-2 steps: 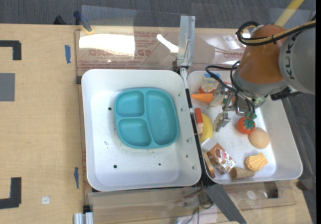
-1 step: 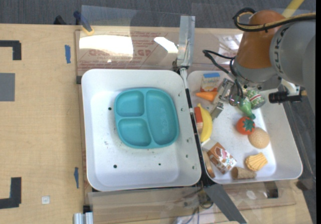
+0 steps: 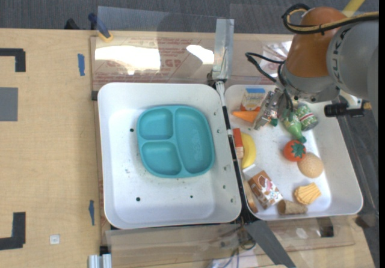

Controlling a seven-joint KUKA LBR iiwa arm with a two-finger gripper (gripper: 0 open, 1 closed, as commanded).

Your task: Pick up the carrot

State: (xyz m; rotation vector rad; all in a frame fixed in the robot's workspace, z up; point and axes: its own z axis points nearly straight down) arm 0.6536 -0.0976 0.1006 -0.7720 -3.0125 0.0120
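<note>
I see the carrot (image 3: pixel 245 115) lying in the right bin (image 3: pixel 346 167), near its upper left corner, just below a small carton (image 3: pixel 253 98). Its long axis runs roughly nine to three, thick end toward the gripper (image 3: pixel 266 113). The gripper sits just beside that end, so the carrot lies at about nine o'clock from it, touching or nearly so. I cannot tell how the gripper is set, and nothing shows it holding the carrot. I judge the next move needs a short shift toward nine, then down.
</note>
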